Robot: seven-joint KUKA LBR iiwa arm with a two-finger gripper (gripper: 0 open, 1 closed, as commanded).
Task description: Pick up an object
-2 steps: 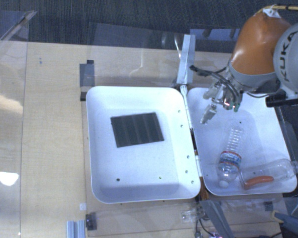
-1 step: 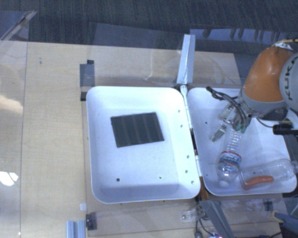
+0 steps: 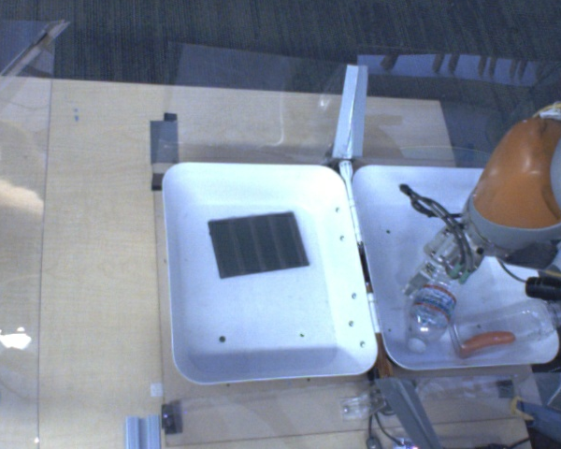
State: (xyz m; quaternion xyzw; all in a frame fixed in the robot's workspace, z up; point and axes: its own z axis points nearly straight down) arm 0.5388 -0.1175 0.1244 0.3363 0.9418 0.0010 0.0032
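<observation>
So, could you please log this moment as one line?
gripper over right bin | above clear bottle | orange item near front wall | dark mat in left bin

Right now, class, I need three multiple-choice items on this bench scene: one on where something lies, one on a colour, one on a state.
1. Where does the dark ribbed mat lie?
A. in the left bin
B. in the right bin
C. on the bench outside the bins

2. What colour is the long thin object near the right bin's front edge?
A. blue
B. orange-red
C. green

3. How does the clear plastic bottle rest?
A. standing upright
B. lying on its side
C. hanging above the bin

Answers:
1 A: the dark ribbed mat sits flat on the floor of the left bin.
2 B: the long thin object looks orange-red against the white right bin.
3 B: the clear plastic bottle lies lengthwise on the bin floor, just below the gripper.
</observation>
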